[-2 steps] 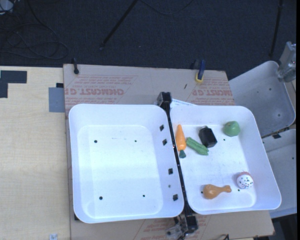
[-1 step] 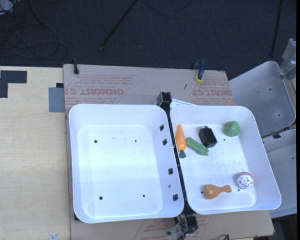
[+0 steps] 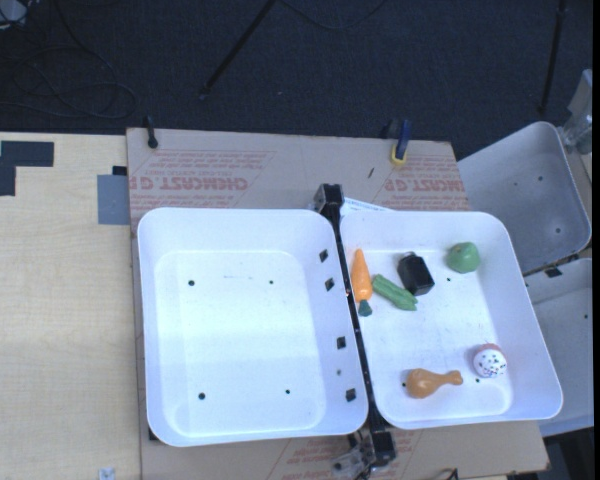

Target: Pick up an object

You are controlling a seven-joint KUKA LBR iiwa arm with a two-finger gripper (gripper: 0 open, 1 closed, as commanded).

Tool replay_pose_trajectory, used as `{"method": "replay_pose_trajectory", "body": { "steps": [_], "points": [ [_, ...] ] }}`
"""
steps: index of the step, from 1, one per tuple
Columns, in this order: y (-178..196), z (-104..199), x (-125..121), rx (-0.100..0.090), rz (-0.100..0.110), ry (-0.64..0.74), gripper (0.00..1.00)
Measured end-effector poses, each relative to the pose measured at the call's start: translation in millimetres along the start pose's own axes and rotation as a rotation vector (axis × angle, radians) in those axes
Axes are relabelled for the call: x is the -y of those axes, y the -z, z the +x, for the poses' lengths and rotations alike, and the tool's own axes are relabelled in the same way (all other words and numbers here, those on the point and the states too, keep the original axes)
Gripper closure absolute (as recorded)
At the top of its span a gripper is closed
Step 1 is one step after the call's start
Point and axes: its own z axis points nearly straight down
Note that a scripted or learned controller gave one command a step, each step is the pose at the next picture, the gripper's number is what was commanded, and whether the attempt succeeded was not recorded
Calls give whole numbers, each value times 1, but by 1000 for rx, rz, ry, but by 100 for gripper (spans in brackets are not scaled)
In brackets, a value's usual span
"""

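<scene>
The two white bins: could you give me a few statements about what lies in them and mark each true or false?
1. All the objects lie in the right bin. True.
2. The carrot lies in the middle of the left bin. False: it lies at the right bin's left edge, by the divider.
3. The green ball sits near the right bin's far right corner. True.
4. The black block rests on the drumstick. False: they are well apart.
5. The white ball lies right of the drumstick. True.
</scene>
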Motion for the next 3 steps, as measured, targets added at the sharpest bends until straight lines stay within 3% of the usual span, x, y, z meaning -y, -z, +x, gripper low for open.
{"method": "replay_pose_trajectory", "body": {
  "steps": [3],
  "points": [
    [28, 3, -1, -2, 12, 11, 100]
  ]
}}
